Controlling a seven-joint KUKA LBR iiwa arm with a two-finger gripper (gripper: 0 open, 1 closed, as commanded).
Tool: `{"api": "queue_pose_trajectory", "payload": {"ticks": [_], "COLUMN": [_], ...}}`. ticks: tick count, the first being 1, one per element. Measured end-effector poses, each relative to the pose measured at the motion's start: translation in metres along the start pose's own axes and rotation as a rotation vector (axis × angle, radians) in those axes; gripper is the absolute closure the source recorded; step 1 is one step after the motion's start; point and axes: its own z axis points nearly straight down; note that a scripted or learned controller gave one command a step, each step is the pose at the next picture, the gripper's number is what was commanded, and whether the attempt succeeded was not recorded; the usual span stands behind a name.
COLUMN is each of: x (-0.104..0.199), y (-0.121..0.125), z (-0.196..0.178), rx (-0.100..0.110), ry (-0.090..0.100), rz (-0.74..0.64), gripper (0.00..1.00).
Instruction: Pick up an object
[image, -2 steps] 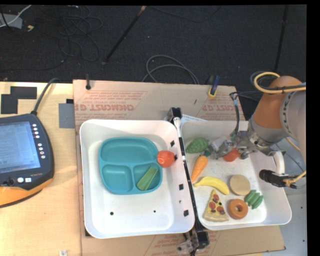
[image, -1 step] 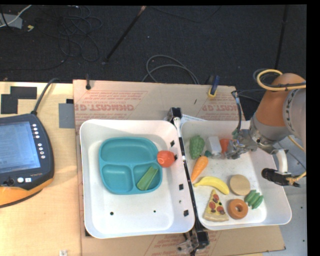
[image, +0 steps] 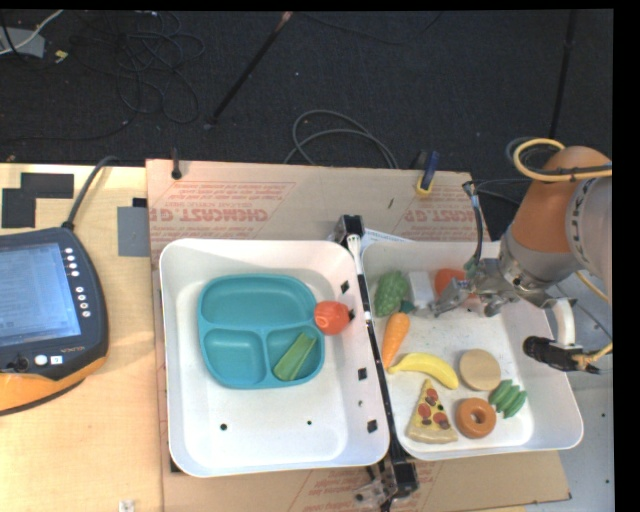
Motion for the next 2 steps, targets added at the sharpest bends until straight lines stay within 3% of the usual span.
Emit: {"api": "queue_pose_trajectory", "payload": {"ticks": [1,2], "x": [-0.009,-0.023], "y": [0.026,0.025], "z": [0.011,0.011], "rx": [-0.004,-0.001], "ry": [-0.003,0.002], "rz": [-0.001,0.0], "gripper": [0.0,0.0]}}
